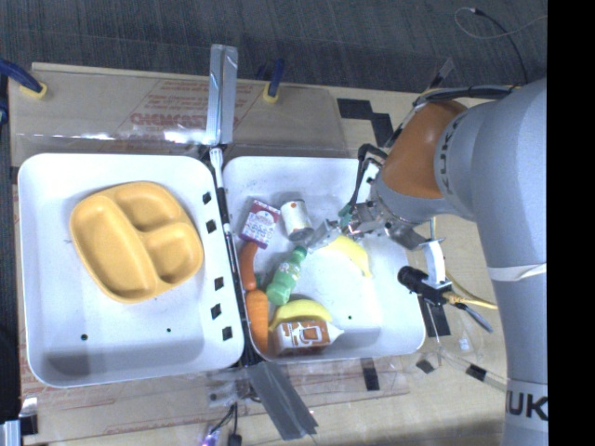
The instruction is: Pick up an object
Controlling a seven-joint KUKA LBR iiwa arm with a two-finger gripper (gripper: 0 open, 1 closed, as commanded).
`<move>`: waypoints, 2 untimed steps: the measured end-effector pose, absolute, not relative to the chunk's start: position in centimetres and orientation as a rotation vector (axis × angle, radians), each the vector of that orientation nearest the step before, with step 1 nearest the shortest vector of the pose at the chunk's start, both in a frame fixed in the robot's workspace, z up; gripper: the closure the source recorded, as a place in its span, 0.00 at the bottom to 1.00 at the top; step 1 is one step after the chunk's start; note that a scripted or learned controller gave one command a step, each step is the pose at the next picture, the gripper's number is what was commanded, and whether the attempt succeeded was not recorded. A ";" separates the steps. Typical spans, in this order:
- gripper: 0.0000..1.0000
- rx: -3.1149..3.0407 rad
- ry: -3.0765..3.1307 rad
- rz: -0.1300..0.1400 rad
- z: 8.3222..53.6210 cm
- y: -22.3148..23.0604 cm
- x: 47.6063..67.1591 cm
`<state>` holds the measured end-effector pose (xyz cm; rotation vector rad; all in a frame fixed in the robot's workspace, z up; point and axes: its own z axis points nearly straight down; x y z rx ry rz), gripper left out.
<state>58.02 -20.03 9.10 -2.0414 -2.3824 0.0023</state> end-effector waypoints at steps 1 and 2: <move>1.00 -2.035 -2.386 0.003 10.1 -20.0 58.1; 0.00 -2.035 -2.386 0.003 10.1 -20.0 58.1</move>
